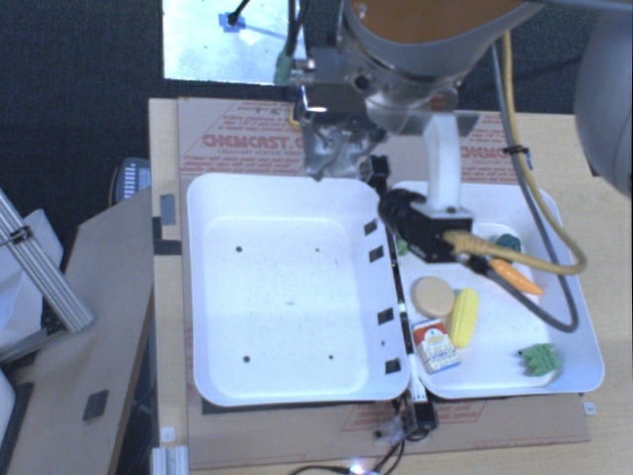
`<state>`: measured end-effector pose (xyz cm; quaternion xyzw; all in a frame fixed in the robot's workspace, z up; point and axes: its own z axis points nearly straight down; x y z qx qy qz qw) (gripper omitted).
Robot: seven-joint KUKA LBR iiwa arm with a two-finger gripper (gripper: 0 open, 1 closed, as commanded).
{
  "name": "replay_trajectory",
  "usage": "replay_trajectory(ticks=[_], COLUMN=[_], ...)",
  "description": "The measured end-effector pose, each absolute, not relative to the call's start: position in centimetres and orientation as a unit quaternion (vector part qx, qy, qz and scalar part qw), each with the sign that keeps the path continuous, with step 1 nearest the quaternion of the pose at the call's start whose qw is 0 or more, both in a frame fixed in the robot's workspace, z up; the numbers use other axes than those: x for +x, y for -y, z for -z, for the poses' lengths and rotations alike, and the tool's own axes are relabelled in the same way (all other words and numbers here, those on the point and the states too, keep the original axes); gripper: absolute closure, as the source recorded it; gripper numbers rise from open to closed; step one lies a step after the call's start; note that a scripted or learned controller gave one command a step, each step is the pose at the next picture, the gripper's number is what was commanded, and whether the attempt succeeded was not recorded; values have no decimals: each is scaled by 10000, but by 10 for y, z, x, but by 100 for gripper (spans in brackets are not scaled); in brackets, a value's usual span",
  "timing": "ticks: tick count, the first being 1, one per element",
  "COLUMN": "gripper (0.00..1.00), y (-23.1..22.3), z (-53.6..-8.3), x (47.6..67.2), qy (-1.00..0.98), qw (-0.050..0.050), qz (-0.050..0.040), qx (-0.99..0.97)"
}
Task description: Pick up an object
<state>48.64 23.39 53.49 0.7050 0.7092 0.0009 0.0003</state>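
From my feed the hand hangs over the left bin's 12 o'clock rim, can't tell its grip. Corn sits in the right bin.

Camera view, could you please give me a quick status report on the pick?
Gripper above far rim of left bin, nothing seen held. Corn cob, cookie, carton lie in right bin. Cables drape over right bin.

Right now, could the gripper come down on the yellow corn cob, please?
Probably yes: the corn cob lies uncovered in the right bin, though the round cookie beside it leaves little room.
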Motion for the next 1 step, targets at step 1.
replay_trajectory(ticks=[1], gripper=[100], y=[-234], z=[-535], x=[486], qy=[-7092], qw=[4], qz=[-9], qx=[7050])
